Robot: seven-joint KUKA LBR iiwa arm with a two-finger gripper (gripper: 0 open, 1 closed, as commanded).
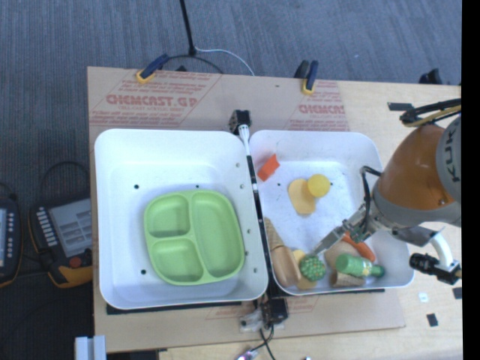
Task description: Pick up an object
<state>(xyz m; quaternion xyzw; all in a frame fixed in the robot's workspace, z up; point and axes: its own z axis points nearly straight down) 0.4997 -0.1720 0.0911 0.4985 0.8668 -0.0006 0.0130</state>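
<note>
- Your tool (324, 244) hangs low in the right bin (352, 142), over the near pile; you cannot tell how it is set.
- Just beneath lies the green studded ball (312, 268), touching the tan cone (283, 259).
- It looks light and somewhat yielding; take it across its middle, since round sides may slip.

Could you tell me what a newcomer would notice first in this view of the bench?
Probably the green divided plate, lying alone in the left bin. Next, the arm's orange band at the right, above the right bin, where the gripper reaches toward a clutter of toy food at the near edge. A yellow piece and an orange block lie farther back.
</note>
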